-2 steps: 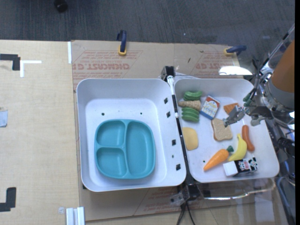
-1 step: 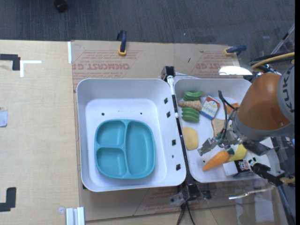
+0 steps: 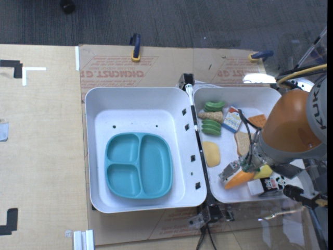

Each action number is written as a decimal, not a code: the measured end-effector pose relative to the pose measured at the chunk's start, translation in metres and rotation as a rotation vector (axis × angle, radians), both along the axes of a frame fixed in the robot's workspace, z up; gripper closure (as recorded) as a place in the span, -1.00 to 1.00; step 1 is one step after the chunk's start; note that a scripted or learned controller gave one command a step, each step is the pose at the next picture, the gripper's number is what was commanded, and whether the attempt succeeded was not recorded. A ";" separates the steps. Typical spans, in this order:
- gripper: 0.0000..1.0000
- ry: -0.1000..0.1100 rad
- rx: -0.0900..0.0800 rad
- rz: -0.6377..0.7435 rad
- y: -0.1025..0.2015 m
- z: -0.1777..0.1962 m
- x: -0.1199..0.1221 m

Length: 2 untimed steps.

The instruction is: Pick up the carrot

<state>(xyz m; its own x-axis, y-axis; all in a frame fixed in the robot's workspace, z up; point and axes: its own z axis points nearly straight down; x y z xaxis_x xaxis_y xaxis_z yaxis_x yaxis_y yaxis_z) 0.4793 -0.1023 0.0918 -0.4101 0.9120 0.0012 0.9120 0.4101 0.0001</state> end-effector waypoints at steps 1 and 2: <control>1.00 -0.006 0.000 -0.009 -0.001 0.009 0.003; -1.00 -0.006 -0.001 -0.008 -0.001 0.009 0.003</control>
